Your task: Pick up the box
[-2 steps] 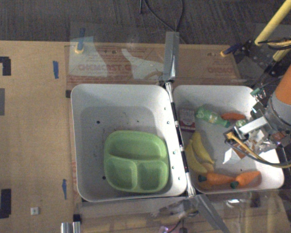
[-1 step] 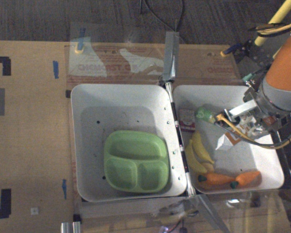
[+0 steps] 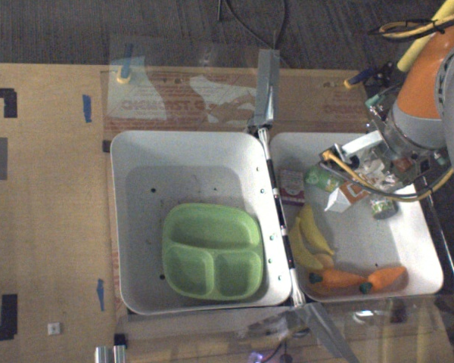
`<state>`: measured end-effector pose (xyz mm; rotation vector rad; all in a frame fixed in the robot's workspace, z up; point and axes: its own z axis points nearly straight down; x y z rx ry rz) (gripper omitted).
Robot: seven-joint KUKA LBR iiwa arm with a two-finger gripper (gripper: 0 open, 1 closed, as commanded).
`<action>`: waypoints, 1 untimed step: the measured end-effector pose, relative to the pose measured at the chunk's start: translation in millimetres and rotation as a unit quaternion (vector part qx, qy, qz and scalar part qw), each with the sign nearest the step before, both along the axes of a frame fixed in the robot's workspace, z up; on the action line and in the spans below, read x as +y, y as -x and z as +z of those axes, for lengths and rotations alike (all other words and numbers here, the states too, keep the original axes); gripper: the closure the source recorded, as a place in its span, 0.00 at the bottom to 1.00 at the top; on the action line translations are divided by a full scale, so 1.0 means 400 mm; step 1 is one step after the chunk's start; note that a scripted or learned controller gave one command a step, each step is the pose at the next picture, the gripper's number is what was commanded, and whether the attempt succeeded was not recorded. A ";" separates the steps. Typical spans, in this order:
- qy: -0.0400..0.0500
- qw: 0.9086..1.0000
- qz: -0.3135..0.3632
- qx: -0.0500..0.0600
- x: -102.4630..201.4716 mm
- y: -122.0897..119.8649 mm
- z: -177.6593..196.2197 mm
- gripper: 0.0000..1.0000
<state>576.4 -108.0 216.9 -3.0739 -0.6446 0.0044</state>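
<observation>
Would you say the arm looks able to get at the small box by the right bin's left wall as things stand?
Probably yes: the box lies uncovered against the right bin wall, bananas below it. The wall might crowd one finger.

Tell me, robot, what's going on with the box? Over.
Hand low over right bin, grip hidden. Box flat at bin's left wall, not held. Bananas just below it, carrots farther off.

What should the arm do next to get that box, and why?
Probably ease straight down a little. The end effector sits over the right bin, above the tilted box, but its wrist hides whether it has a hold, so a careful approach seems wiser than lifting.
</observation>
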 end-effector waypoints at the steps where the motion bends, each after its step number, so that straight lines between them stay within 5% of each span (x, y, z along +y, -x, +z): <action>1: 0.000 0.999 -0.049 0.000 -0.066 0.033 0.062 1.00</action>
